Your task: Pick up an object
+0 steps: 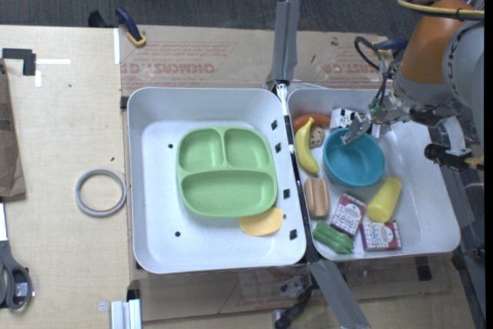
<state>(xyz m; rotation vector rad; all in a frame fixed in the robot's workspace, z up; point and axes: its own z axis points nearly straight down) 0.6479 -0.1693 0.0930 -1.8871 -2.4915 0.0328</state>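
Blue bowl [354, 159] in right bin [431, 189], near bin's middle. Gripper [356, 131] at bowl's far rim, reaching in from right; cannot tell whether anything is gripped or how it is set. Around bowl: banana [306, 146] to left, hot dog [316, 197] below banana, yellow block [384, 199] at bowl's near right, two small cartons [348, 213] and green vegetable [333, 238] toward near edge. Left bin [146, 189] holds green divided plate [227, 172]; yellow chip [261, 223] just beside plate's near edge.
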